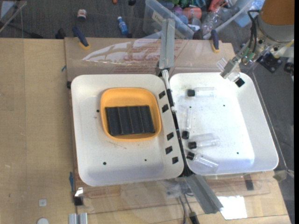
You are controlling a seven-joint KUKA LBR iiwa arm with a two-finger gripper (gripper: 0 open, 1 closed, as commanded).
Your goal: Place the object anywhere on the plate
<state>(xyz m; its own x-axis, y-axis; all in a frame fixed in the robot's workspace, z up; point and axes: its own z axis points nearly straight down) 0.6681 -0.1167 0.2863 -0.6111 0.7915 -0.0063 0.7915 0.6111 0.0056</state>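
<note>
An orange plate [108,101] lies in the left white bin [88,162]. A dark grey ribbed block [130,120] rests flat on the plate, covering most of its middle. My gripper [234,75] hangs over the far right corner of the right bin [252,125], well away from the plate. Its fingers stand slightly apart, open, with nothing between them.
Several clear tubes with black caps lie in the right bin: one at the back [201,92], one by the divider [187,120], two at the front [203,143]. A metal divider bar [166,50] runs between the bins. A clear tub of toys [196,3] stands behind.
</note>
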